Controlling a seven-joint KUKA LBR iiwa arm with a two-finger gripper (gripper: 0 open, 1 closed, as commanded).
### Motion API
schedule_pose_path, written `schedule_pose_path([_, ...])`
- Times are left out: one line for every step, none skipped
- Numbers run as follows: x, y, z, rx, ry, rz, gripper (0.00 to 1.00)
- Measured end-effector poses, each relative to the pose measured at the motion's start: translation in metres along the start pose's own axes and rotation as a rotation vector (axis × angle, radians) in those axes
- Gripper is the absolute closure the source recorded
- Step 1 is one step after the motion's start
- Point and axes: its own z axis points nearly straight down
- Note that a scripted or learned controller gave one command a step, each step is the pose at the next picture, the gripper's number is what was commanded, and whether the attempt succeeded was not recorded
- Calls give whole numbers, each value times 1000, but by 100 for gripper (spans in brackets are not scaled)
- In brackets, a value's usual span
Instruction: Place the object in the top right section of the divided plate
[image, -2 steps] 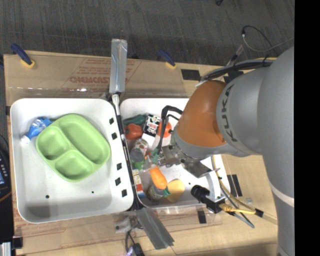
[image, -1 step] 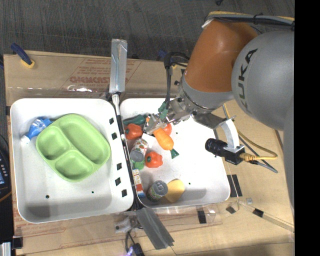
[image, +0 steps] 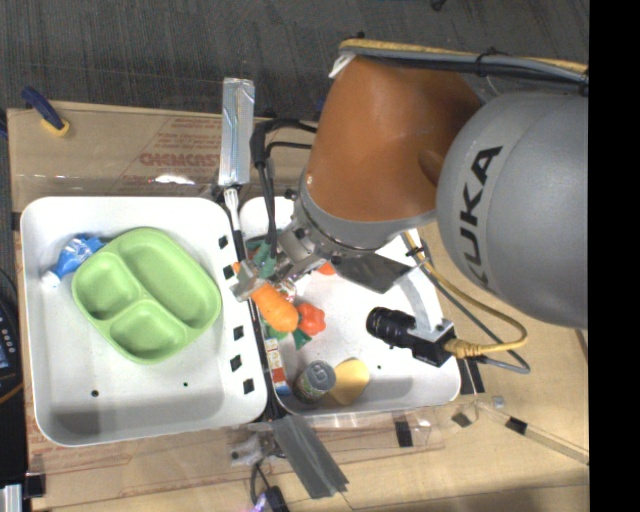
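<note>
Camera view, near edge first: pale wooden bench (image: 560, 470), then right bin (image: 420, 385) with a small can (image: 318, 378) and a yellow rounded piece (image: 351, 377) touching side by side by its front wall. Just behind these, a red lump (image: 311, 319) and an orange carrot-like toy (image: 275, 308), the carrot right under the gripper (image: 268, 282) beside the divider between the bins; impossible to tell whether the jaws are wide, narrow or closed on it. Left bin (image: 130, 405) carrying the green divided plate (image: 146, 293), all three sections bare, with a blue crumpled item (image: 72, 253) touching its far left rim. Farther back, orange band and grey arm (image: 520, 200) over the right bin.
</note>
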Motion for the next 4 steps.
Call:
schedule_pose_path([-52, 37, -22, 2, -2, 438, 100])
schedule_pose_path([54, 27, 7, 7, -2, 679, 100])
schedule_pose_path([68, 62, 2, 3, -2, 577, 100])
schedule_pose_path([122, 60, 46, 5, -2, 429, 100])
